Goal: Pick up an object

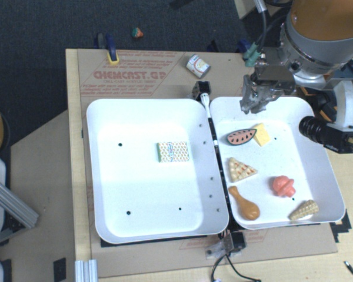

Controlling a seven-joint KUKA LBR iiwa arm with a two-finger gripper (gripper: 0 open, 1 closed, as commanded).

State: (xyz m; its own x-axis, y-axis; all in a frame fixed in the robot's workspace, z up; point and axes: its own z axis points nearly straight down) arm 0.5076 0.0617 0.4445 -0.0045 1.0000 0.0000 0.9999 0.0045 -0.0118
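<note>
Left bin (100, 157) holding one sponge (173, 151), right bin (323, 163) holding six toy foods (241, 169), gripper (254, 103) above right bin's far edge

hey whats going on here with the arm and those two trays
A grey robot arm with an orange band reaches in from the right, its hand hovering over the far end of the right white bin. It holds nothing visible. Below it in that bin lie a watermelon slice toy, a yellow cheese wedge, a waffle-patterned triangle, a pink lumpy toy, a brown drumstick and a tan cone. The left white bin holds a small patterned rectangular block.
</note>
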